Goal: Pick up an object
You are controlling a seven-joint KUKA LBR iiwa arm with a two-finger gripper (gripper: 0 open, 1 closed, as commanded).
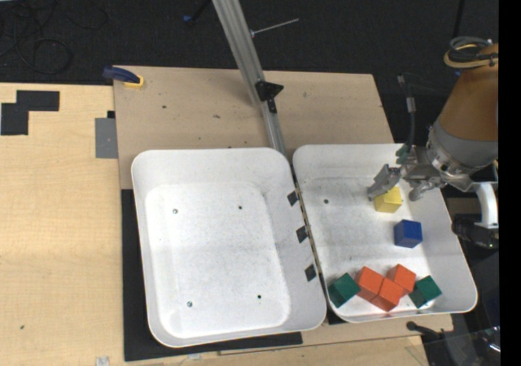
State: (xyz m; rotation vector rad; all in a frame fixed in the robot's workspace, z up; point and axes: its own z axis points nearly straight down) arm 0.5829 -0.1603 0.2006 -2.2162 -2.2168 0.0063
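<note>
on the wooden bench [203, 112], the tool [399, 183] hangs open above the yellow cube [389, 200], gripping nothing.

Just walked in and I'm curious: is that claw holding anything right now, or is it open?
Gripper: open, fingers spread just above the yellow block in the right bin, holding nothing.
</note>
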